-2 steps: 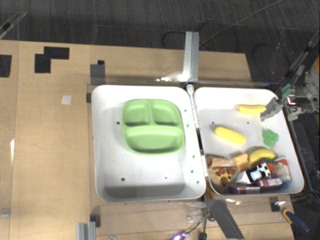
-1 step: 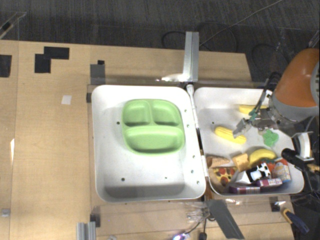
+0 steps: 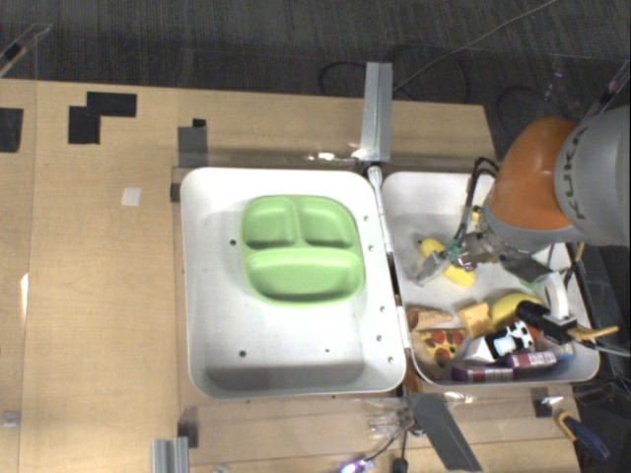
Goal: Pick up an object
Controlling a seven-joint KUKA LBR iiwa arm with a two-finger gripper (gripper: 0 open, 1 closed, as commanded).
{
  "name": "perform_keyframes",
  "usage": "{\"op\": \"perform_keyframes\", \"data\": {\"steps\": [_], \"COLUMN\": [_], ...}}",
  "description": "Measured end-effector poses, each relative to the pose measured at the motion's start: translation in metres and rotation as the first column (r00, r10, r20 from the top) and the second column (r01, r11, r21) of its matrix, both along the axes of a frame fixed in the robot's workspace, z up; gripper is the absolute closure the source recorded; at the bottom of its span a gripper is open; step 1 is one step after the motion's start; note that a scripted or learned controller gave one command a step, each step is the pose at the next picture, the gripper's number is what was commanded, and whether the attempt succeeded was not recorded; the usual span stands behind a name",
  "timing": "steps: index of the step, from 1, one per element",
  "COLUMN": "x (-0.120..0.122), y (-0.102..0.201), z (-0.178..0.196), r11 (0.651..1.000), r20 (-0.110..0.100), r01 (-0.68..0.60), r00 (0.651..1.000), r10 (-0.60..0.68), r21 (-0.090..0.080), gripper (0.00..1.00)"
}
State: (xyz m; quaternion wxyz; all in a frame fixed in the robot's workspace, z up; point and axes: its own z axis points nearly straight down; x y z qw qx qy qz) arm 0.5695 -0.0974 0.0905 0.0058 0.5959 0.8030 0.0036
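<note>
My gripper (image 3: 446, 260) is low in the right bin (image 3: 414, 197), reaching in from the right under the grey arm with its orange band (image 3: 532, 170). Right at the gripper lies a small yellow object (image 3: 459, 276), with another yellow bit (image 3: 430, 247) just to its upper left. I cannot see whether either one is held. Along the bin's near side lie a banana (image 3: 508, 307), a pizza-slice toy (image 3: 437, 339), a tan wedge (image 3: 474, 317), a black-and-white item (image 3: 512, 342) and a purple bar (image 3: 513, 365).
The left bin (image 3: 212, 294) holds a green divided plate (image 3: 300, 247). A metal post (image 3: 377, 106) stands behind the wall between the two bins. Cables run at the back right. Wooden bench surface (image 3: 89, 294) lies to the left.
</note>
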Motion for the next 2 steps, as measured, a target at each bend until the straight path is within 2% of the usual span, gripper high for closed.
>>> {"op": "perform_keyframes", "data": {"steps": [1, 2], "x": [0.003, -0.010], "y": [0.003, 0.032], "z": [0.012, 0.123], "r11": [1.000, 0.974], "r20": [0.006, -0.008], "r01": [0.000, 0.227], "r00": [1.000, 0.974], "r10": [0.000, -0.227], "r21": [0.004, 0.003], "gripper": [1.00, 1.00]}}
